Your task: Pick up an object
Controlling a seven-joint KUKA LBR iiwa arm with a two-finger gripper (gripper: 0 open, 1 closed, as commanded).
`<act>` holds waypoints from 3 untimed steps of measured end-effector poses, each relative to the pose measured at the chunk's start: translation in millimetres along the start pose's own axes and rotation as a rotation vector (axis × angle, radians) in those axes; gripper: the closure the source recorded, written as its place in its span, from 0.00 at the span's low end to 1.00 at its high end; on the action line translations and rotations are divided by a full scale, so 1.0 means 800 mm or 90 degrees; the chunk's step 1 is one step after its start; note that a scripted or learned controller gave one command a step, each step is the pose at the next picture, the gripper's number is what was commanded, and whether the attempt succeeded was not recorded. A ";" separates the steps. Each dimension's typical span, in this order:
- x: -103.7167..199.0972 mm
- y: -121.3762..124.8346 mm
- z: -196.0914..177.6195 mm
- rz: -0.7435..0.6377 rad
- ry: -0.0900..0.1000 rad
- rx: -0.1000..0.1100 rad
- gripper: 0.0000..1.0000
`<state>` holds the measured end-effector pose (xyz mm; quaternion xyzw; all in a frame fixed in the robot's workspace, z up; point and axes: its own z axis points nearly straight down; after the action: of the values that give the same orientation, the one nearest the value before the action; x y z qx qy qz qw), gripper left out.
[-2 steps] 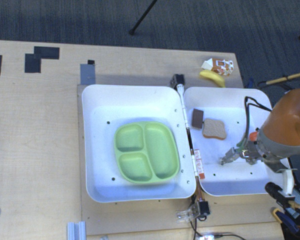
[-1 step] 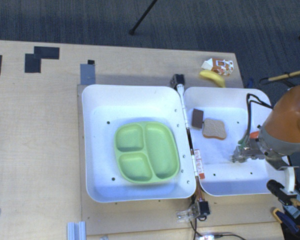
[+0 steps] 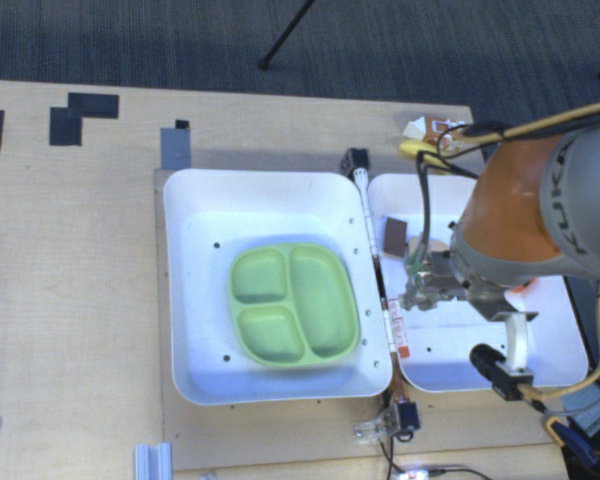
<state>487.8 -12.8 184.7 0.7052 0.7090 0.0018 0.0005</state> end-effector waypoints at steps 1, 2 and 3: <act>-0.169 0.034 -0.005 0.002 -0.003 0.000 1.00; -0.057 0.045 -0.039 0.000 0.000 0.000 1.00; -0.197 0.099 -0.065 0.001 -0.002 0.000 1.00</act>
<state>567.6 -170.0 236.5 0.7060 0.7082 0.0004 0.0018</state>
